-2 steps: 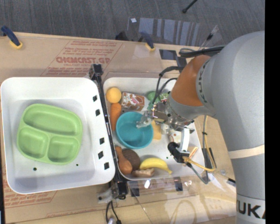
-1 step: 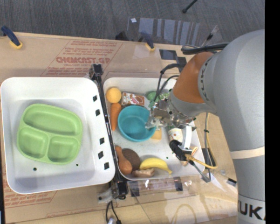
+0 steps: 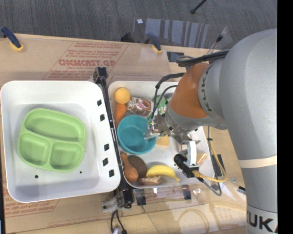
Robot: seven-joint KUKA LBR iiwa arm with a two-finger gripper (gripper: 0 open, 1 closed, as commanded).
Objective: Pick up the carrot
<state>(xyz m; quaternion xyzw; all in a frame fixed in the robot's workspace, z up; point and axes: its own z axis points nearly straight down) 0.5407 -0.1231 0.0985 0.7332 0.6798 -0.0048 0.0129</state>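
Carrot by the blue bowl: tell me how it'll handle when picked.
The carrot looks stiff and smooth, so probably slippery. It is long and rounded, so it may roll. It lies wedged between the blue bowl and the bin wall, so access looks tight.

— Where's the grey arm (image 3: pixel 248 106)?
— Reaching in from the right, bent downward, orange band (image 3: pixel 187 91) above the wrist.
— And the two-finger pincer (image 3: pixel 153 129)?
— Low, pointing left; its opening can't be judged.
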